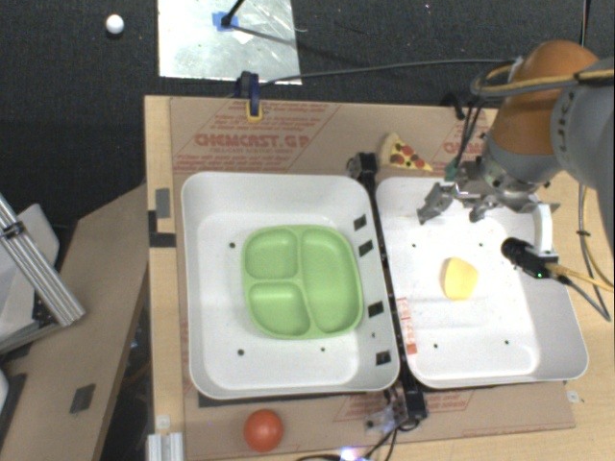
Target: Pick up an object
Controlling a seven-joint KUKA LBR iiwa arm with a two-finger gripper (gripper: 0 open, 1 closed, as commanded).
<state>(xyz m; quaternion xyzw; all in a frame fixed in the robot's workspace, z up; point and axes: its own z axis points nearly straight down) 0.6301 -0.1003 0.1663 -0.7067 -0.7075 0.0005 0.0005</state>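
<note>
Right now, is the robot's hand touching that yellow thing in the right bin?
Apart. The camera view shows bare white bin floor between the hand and the yellow piece.

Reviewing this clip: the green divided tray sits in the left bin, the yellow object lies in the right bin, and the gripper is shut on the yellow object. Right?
Not quite. In the camera view the gripper hangs open above the right bin's far end, apart from the yellow object, which lies alone on the bin floor. The green divided tray does sit in the left bin.
</note>
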